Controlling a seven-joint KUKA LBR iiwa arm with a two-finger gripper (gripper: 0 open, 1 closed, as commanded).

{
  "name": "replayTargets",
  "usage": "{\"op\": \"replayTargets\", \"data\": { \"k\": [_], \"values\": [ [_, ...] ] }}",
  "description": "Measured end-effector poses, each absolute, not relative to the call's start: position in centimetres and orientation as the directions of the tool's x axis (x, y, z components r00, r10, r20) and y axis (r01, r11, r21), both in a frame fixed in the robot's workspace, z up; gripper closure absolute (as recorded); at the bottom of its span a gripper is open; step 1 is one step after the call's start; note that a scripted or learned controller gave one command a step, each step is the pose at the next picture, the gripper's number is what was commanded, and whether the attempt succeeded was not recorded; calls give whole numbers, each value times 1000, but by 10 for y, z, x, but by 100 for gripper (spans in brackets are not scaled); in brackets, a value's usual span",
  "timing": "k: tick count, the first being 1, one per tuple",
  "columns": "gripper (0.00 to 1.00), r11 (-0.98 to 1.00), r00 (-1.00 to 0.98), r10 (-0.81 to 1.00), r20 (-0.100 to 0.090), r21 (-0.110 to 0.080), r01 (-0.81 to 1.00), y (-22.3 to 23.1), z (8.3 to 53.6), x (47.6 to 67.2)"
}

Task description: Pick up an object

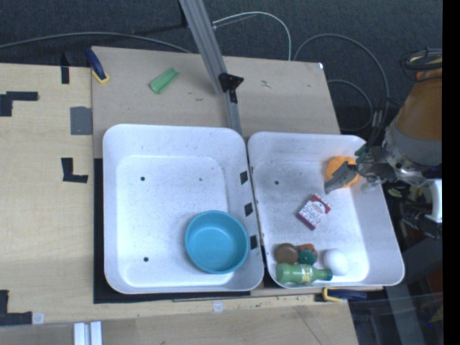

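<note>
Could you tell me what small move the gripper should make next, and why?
Probably lower the two-finger gripper onto the round orange object and close. The gripper is at that object near the right white bin's far right edge, with nothing visibly between its fingers.

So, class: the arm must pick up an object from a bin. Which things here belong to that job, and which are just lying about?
Job:
gripper
orange object
red packet
green bottle
white ball
brown object
blue bowl

Lying about:
green block on the bench
blue clamp
</note>
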State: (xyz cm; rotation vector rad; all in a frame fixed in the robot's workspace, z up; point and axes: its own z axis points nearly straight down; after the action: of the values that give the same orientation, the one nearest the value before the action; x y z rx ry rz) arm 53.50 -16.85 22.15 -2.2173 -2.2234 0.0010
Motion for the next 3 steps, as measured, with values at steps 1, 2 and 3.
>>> {"op": "replayTargets", "data": {
  "k": [1,2,3],
  "values": [
    [0,3,-3,1000,0,-1,1000,-169,222,535],
    [0,2,-2,1000,1,-6,1000,-164,169,543],
    [0,1,-1,1000,1,-8,1000,-157,107,536]
  ]
}}
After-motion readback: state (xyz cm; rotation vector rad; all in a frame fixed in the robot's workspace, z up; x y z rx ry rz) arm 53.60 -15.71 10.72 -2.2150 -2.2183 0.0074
